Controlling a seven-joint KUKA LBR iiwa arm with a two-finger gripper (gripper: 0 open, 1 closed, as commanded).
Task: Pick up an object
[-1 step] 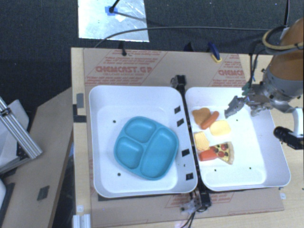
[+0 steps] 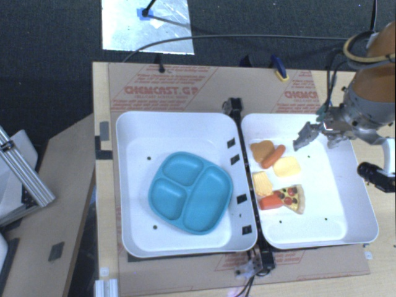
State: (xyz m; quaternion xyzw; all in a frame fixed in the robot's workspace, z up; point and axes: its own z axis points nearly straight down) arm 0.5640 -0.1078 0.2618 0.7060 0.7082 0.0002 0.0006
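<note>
The right bin (image 2: pixel 346 228) holds several toy foods in its left half: a tan nugget (image 2: pixel 262 148), an orange sausage (image 2: pixel 275 156), a pale yellow piece (image 2: pixel 286 166), a yellow wedge (image 2: pixel 262 183), a red sausage (image 2: pixel 270 202) and a pizza slice (image 2: pixel 292 197). My gripper (image 2: pixel 307 135) hangs over the upper middle of this bin, up and to the right of the yellow piece, apart from all the food. It points down and to the left.
A blue divided plate (image 2: pixel 190 192) lies in the left bin (image 2: pixel 133 166). The divider (image 2: pixel 244 178) between the bins carries black clips. A black part of the arm (image 2: pixel 374 175) overhangs the right bin's right rim.
</note>
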